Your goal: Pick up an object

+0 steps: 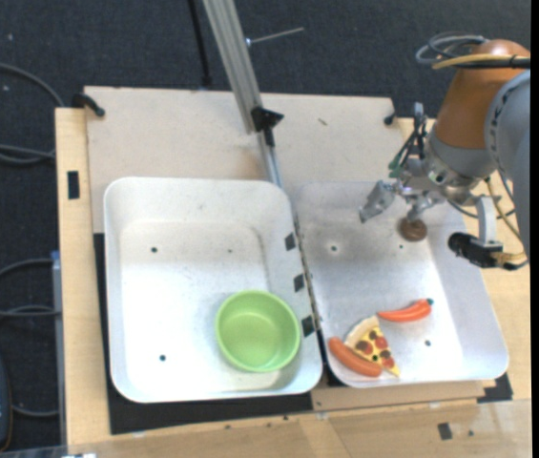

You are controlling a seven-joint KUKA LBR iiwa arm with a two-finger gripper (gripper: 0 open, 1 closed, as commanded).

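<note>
In the right bin (460,284) lie a red-orange toy pepper (405,311), a toy pizza slice (374,343) and a toy sausage (353,357), all near its front edge. A small brown round piece (413,227) sits near the bin's back. My gripper (395,214) hovers over the back of this bin, open, with one fingertip right by the brown piece and nothing between its fingers. A green bowl (258,329) rests at the front right of the left bin (155,246).
A slanted metal pole (236,51) comes down to the bench behind the gap between the two bins. The arm's orange band (474,93) looms over the right bin's back corner. Cables (484,246) hang at that bin's right rim.
</note>
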